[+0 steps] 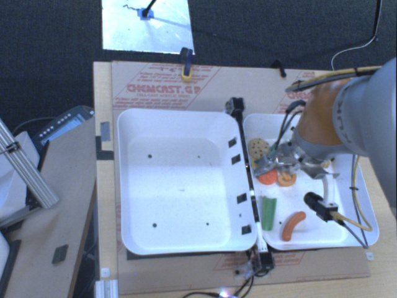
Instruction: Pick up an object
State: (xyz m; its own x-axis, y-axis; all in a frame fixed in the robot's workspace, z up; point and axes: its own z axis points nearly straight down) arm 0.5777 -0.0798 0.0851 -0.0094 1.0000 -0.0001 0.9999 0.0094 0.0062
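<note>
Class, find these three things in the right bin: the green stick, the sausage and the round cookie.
green stick (pixel 268 212), camera view, middle of its length.
sausage (pixel 293 226), camera view, middle of its curved body.
round cookie (pixel 258 148), camera view, centre of its speckled top.

Looks like a robotics lab / test cell, not a home or shop. Signs: grey robot arm (pixel 366 104) w/ orange band and loose cables, bolted-together rig. Two white bins (pixel 180 185) sit side by side on a board (pixel 161 89) still in its printed protective film, edges held w/ clamps. Dark carpet-type floor (pixel 49 42) around the surface. Aluminium frame rail (pixel 25 172) at left, plus a control pendant (pixel 62 124) w/ buttons. Shiny metal plate (pixel 146 17) lies behind.
</note>
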